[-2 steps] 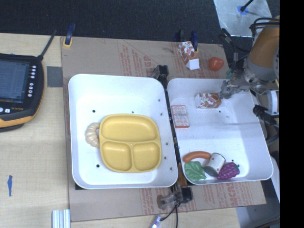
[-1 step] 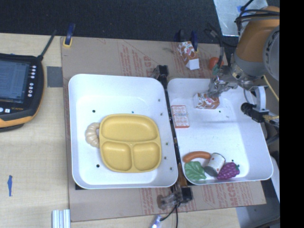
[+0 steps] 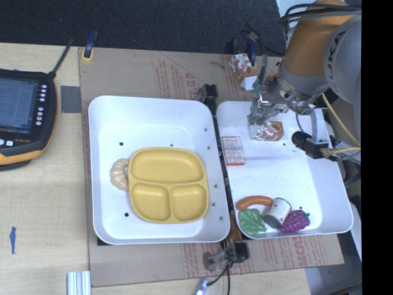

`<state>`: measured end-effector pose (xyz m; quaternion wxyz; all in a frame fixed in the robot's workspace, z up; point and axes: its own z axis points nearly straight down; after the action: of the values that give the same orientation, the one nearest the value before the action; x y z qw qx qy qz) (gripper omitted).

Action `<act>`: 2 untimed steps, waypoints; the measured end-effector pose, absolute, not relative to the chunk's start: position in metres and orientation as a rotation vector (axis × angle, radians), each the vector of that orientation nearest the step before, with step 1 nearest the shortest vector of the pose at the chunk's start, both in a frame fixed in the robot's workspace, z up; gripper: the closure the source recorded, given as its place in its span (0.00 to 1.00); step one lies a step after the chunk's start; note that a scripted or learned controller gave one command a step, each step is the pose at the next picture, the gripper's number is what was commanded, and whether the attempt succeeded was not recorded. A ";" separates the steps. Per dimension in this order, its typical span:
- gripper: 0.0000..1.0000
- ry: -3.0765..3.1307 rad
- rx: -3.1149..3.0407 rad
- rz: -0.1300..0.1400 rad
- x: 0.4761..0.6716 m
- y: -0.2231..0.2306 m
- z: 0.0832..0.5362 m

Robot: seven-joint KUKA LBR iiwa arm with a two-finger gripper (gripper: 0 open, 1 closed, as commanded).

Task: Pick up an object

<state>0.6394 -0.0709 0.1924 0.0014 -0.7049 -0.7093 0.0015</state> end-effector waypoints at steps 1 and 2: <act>1.00 -2.224 -2.218 0.004 0.599 -0.132 0.240; 1.00 -2.225 -2.212 0.007 0.611 -0.081 0.221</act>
<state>0.6106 -0.0809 0.2208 0.0017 -0.7050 -0.7092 0.0022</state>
